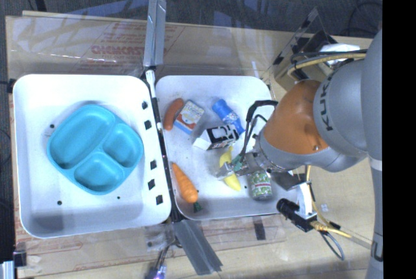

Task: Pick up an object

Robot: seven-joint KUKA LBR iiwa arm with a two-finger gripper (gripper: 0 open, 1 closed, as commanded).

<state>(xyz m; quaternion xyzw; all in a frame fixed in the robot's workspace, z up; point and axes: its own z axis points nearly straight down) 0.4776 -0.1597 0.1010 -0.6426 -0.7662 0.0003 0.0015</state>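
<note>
In the right bin (195,86), your arm has its hand (239,166) low over the clutter near the bin's front right, the orange wrist band (292,125) directly above it. You cannot tell whether that hand is spread or pressed together; the wrist and the jumble beneath it hide the tips, so do not assume anything is caught. The nearest candidate is the yellow object (227,170), which looks like a toy banana, lying just under and slightly left of the hand, its long axis running roughly from the bin's back toward its front. A small green-labelled can (261,186) sits just right of it, close to the bin's front wall, and a black-and-white carton (221,135) lies just behind. Farther off you have a blue bottle (226,114), a small box (189,116), an orange piece (172,113) by the left wall, and a carrot (184,185) near the front left corner. The left bin (26,160) carries a blue divided plate (96,147), well apart from the hand. My judgement: the yellow object is the target, and the grip should close across its narrow width, while the crowding can may get nudged.
</note>
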